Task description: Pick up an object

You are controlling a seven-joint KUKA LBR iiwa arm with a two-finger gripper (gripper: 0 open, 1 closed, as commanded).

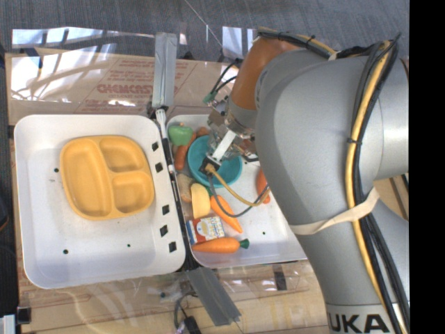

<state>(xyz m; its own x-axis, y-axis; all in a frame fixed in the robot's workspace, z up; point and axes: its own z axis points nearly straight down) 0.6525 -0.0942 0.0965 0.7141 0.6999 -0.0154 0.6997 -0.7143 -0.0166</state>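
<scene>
My hand [225, 139] sits in the upper part of the right bin [272, 232], just right of the frame's middle, directly above the teal bowl [233, 173]. The grey arm covers it from the right, so I cannot tell how far open it is, and I see nothing gripped in it.

The pickable things all lie in that right bin, crowded along its left side and below the hand. The bowl is the nearest, right under it. A green toy vegetable [179, 133] lies just to the upper left of the bowl, against the bin's left wall. An orange piece [181, 157] rests between that wall and the bowl. Below the bowl is a pale yellow block [200, 202], with a thin carrot [228, 216] slanting beside it. Lower still is a small printed carton [207, 228], and a whole carrot with a green stem [217, 245] lies across the bin's bottom edge, touching the carton. Another orange piece [261, 184] peeks out at the arm's edge.

My count: two bins, one bowl, one green vegetable, one yellow block, one carton, four orange pieces. The left bin [28, 207] holds one yellow divided plate [106, 176] with three compartments.
</scene>
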